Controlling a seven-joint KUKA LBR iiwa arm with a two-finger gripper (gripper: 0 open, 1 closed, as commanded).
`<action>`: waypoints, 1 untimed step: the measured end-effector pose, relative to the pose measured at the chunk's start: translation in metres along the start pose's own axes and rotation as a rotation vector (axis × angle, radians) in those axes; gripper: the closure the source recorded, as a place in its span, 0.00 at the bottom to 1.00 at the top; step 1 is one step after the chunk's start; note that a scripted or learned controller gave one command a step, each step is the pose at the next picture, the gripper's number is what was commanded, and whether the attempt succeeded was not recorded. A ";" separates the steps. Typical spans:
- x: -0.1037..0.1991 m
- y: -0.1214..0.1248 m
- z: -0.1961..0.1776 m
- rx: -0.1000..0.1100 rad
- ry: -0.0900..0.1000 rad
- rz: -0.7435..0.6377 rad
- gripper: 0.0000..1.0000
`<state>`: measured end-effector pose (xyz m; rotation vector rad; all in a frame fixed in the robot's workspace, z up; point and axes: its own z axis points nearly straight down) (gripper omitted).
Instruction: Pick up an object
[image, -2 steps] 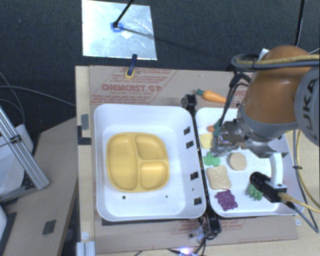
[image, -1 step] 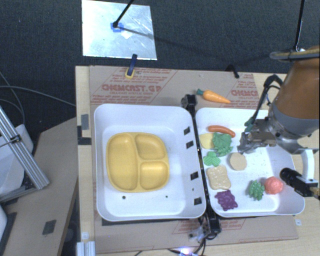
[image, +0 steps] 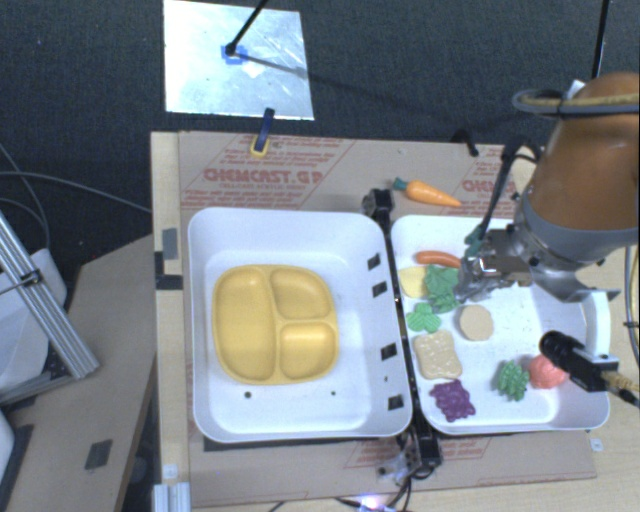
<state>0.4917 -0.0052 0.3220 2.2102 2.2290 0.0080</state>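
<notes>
Camera view: arm's jaws (image: 472, 283) hang over right bin (image: 585, 415), just right of green broccoli (image: 440, 282); can't tell if open or closed. Round biscuit (image: 476, 323) just below-right of broccoli, purple grapes (image: 453, 399) further below.

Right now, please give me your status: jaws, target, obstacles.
Gripper low in right bin, at green broccoli piece. Nothing seen lifted. Red sausage and round biscuit crowd it.
</notes>
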 end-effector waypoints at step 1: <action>0.034 0.011 -0.022 0.001 0.000 0.001 1.00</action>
